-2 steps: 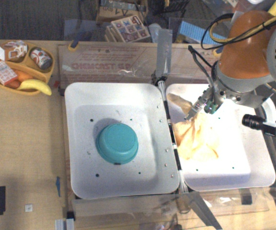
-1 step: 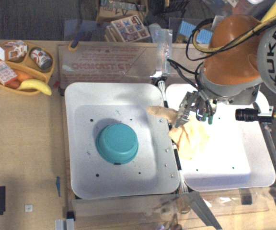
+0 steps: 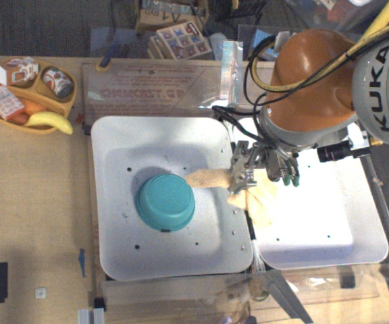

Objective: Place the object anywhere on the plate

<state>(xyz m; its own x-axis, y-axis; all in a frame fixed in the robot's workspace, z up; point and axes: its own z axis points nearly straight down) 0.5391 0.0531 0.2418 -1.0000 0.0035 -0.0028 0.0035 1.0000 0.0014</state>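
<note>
Yellow plastic forms a tray point(image 3: 19, 110) at the far left of the bench, carrying a banana point(image 3: 49, 121) and small packets. To its right sits the left bin point(image 3: 113, 248), and in its middle a teal plate point(image 3: 165, 202) lies upside down. Just right of the plate, a tan, soft-looking object point(image 3: 211, 178) stretches from near the plate's far-right edge across the rim where the two bins meet, its paler end drooping into the right bin point(image 3: 329, 235). The gripper point(image 3: 243, 175) hangs over that rim, directly at the object's middle; whether its fingers are spread or pinching the object cannot be told. Above it bulks the orange band point(image 3: 313, 79) of the arm.
</note>
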